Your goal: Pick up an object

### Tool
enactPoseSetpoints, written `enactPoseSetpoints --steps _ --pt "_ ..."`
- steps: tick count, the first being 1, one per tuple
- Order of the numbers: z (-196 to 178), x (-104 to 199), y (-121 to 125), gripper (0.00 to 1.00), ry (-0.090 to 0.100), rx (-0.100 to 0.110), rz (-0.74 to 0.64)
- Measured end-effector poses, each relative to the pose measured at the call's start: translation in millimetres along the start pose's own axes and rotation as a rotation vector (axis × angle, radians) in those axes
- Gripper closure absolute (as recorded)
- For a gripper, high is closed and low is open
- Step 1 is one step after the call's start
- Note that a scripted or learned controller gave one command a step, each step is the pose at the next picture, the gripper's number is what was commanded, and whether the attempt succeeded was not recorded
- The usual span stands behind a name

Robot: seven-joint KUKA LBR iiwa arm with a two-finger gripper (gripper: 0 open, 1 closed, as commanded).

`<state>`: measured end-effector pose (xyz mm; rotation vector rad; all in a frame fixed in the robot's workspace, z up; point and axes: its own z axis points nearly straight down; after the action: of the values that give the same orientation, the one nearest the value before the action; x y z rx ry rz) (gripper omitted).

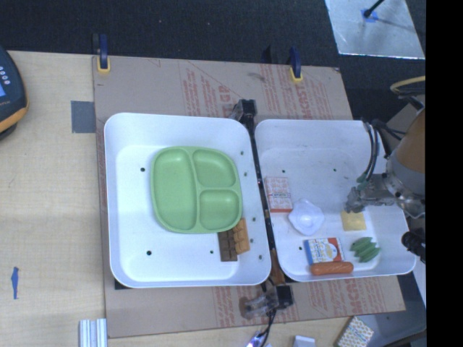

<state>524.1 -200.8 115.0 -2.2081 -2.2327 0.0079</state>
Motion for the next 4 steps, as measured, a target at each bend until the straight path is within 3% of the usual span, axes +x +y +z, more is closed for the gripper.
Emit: enactPoseSetpoints --steps 1,2,3,4 --pt "0.4 0.1 -0.1 0.00 0.000 0.001 -0.001" --pt "21.6 29.3 -36.8 0.00 -0.003 -0.009 0.008" --pt "23.0 -12.8 -27.8 0.00 0.001 -0.005 0.010" --pt "8.9 -11.9 -26.2 1.00 0.002 -0.008 0.005"
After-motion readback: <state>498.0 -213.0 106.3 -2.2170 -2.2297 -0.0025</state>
